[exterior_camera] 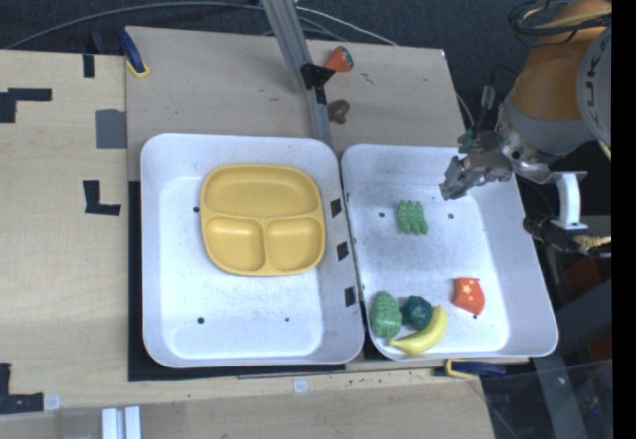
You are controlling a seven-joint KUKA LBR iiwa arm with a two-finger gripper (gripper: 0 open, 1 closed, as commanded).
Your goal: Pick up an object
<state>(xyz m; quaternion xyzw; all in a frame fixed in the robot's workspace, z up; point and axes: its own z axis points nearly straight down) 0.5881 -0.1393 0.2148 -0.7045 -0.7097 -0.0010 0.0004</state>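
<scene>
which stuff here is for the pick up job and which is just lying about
For the job:
- gripper
- green bumpy toy
- red toy
- banana
- light green toy
- dark green toy

Lying about:
- yellow divided plate in the left bin
- blue clamp

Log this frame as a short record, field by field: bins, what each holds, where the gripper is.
left bin: holds a yellow divided plate, lying flat
right bin: holds five small items
middle of right bin: green bumpy piece, apart from the others
near edge of right bin: green vegetable, dark green ball and banana, clustered together
near right of right bin: red piece, alone
gripper: over the far part of the right bin, right of the green bumpy piece, nothing seen between its fingers
</scene>
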